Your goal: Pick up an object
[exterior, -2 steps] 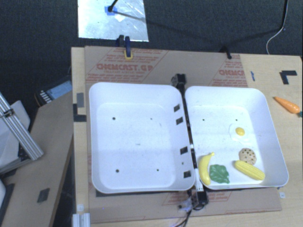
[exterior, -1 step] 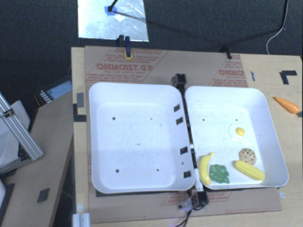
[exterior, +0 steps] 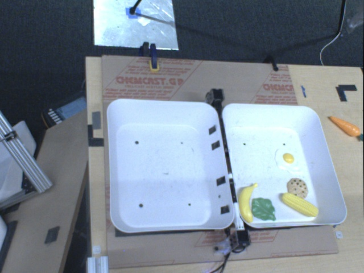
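Left bin (exterior: pixel 122 152): a shallow white tray with rounded corners, its floor bare apart from a few small dark dots; broad open room across the whole floor.
Right bin (exterior: pixel 256 124): same shape, set just beside the left one, the two near rims meeting along a dark seam with small black clips. The far half of its floor is open; the near edge is crowded.
Banana (exterior: pixel 246 202): yellow, curved, lying close against the near-left wall of the right bin, next to the seam.
Green piece (exterior: pixel 263 209): a flat leafy shape (it may be a toy leaf or vegetable), touching or just beside the banana, near the front rim.
Corn cob (exterior: pixel 300 205): yellow, lying at a slant near the front-right corner of the right bin.
Cookie (exterior: pixel 297 186): round, brown and speckled, just behind the corn cob.
Fried egg (exterior: pixel 288 158): a white patch with a yellow yolk, apart from the rest, toward the right wall.
Carrot (exterior: pixel 345 125): orange, lying outside the bins on the worktop (exterior: pixel 170 75), near the right edge.
Writing: red print on the brown board under the bins reads roughly "CHEMCAST GP", partly blurred.
Foil sheet (exterior: pixel 135 16): a shiny square beyond the worktop, on dark floor.
Jaws: cannot tell their opening or hold from this view.
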You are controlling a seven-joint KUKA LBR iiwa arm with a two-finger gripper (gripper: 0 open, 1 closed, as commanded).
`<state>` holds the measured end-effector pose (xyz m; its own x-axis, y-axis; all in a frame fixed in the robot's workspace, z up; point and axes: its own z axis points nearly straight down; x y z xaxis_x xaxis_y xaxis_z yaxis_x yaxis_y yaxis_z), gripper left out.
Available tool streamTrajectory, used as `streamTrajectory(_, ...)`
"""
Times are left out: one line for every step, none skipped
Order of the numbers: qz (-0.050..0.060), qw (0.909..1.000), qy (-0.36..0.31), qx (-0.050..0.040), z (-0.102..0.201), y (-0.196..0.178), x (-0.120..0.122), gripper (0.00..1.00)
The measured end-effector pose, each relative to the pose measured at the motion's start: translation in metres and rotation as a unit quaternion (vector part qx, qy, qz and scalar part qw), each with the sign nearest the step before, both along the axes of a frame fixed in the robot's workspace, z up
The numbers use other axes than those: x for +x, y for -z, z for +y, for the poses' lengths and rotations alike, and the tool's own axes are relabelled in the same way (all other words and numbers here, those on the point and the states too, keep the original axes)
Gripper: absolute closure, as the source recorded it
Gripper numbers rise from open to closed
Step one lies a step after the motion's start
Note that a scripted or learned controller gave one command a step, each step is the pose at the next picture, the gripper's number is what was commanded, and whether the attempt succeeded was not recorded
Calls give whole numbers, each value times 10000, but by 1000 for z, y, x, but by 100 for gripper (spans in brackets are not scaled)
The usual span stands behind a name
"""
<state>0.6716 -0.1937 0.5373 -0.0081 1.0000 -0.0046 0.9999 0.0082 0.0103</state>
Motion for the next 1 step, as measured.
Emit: streamTrajectory(31,10000,33,13,-12,1,-3,0)
